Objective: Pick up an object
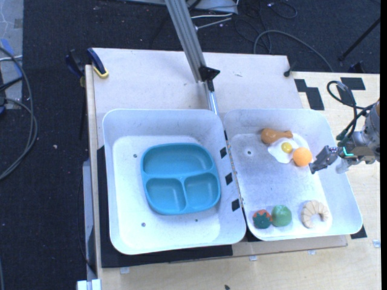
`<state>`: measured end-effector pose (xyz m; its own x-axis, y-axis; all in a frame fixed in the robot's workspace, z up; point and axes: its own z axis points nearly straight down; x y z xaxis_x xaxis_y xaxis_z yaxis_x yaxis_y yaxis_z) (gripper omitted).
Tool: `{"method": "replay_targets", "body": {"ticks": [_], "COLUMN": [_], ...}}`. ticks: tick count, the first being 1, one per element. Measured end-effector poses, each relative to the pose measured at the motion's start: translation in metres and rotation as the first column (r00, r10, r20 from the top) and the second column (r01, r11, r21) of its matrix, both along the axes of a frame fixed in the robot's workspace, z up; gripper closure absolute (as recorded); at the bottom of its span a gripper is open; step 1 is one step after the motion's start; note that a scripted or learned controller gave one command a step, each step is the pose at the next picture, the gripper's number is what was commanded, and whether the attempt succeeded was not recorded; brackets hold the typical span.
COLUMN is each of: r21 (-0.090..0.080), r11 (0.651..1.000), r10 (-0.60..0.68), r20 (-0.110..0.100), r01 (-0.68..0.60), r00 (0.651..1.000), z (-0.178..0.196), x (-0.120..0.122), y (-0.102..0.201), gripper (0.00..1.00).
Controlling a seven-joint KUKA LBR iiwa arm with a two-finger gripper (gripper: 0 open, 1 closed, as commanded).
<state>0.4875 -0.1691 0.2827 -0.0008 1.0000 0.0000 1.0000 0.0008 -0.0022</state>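
The gripper (pixel 326 157) hangs over the right bin (pixel 338 189) near its right side; how its fingers are set, I cannot tell. An orange ball (pixel 302 156) lies just left of it, beside the fried egg (pixel 283 151).

The two shallow white bins, left (pixel 121 180) and right (pixel 272 186), look like smooth matt plastic, faintly scuffed. In the left bin, the blue three-compartment tray (pixel 180 178) is smooth plastic with a soft sheen. The pale wooden bench top (pixel 151 77) looks matt and bare. At the far side, the slanted grey metal rail (pixel 184 26) looks ribbed and dull. The dark floor (pixel 48 17) looks like rough carpet.
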Motion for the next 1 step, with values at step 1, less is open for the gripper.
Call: {"method": "replay_targets", "body": {"ticks": [1], "r21": [0.000], "r11": [1.000], "r10": [0.000], "r20": [0.002], "r01": [0.000], "r00": [1.000], "z": [0.0008], "x": [0.0005], "y": [0.0000], "gripper": [0.00]}}
